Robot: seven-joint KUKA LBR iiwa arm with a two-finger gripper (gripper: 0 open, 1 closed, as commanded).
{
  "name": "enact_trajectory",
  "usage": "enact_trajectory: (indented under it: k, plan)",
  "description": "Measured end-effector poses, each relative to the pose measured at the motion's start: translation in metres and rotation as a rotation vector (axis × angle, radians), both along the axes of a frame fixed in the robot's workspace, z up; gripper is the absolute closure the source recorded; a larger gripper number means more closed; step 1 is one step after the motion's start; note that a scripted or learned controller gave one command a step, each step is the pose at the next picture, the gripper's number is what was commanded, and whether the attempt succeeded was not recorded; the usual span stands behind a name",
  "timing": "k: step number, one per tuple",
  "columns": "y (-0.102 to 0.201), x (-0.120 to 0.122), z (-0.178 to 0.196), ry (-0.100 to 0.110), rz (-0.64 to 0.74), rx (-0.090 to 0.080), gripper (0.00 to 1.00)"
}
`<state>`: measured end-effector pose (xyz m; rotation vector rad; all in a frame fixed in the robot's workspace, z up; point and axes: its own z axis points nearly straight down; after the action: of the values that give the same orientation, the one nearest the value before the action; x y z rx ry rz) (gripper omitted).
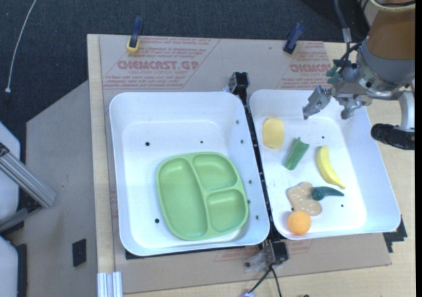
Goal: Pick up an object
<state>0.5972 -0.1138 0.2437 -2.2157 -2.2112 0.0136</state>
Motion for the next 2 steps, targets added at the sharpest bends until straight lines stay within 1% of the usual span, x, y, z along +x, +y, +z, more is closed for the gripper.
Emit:
enact_trajectory:
  k: [1,2]
  plan:
    - [0.000,0.002,0.007,-0.012,0.002,-0.002,0.00]
    - [0.010,0.004,-0.042,-0.007,0.003,0.000,0.00]
